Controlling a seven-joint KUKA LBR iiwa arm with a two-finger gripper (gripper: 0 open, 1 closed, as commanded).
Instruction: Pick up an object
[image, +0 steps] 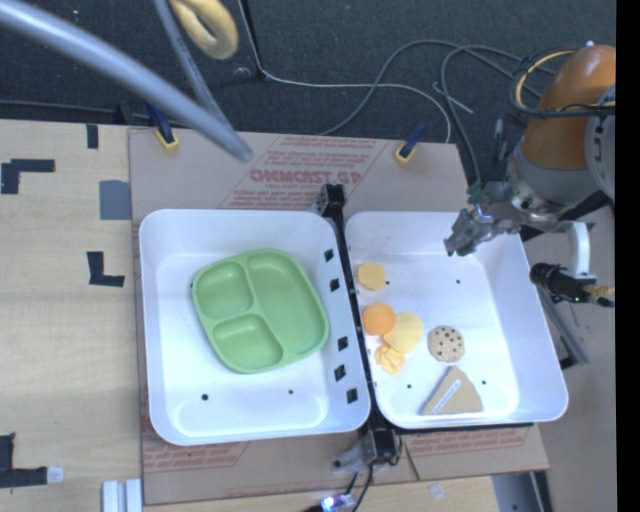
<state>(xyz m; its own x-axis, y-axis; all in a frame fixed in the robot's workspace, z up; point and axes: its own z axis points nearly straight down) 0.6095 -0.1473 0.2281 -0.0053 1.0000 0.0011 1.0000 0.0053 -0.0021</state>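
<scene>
My gripper (462, 240) hangs over the far right part of the right bin (520, 300), above bare white floor. Several small food pieces lie in that bin: a pale yellow round piece (371, 276), an orange ball (378, 319), a yellow lumpy piece (402, 335), a chocolate-chip cookie (446, 343) and a tan wedge like a sandwich slice (452, 393). All of them lie to the left of and nearer than the gripper, apart from it. Nothing shows between the fingers.
The left bin (160, 300) holds a green divided plate (260, 309). A black divider (345, 300) with clips runs between the bins. Cables trail across the dark floor behind the bench. The arm's orange band (575, 85) stands at the far right.
</scene>
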